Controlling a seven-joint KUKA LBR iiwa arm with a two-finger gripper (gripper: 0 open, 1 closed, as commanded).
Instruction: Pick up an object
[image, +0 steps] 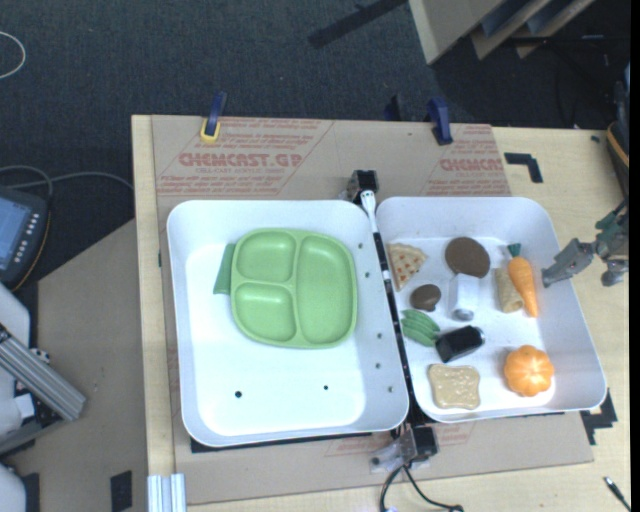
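I see the gripper (572, 262) at the right bin's (575, 330) right rim, nothing in it; jaw state unclear. Carrot (523, 284) lies just beside it. I'd center over the carrot, straddle it across its width, then descend.

The green divided plate (295, 288) sits in the upper middle of the left bin (190, 330); below it and to its left the bin floor lies bare, open to a descent. Right of the plate, past the shared rims, the right bin (570, 300) is crowded: carrot (523, 283), orange (527, 370), toast (454, 386) and a black block (459, 343) leave only narrow gaps.
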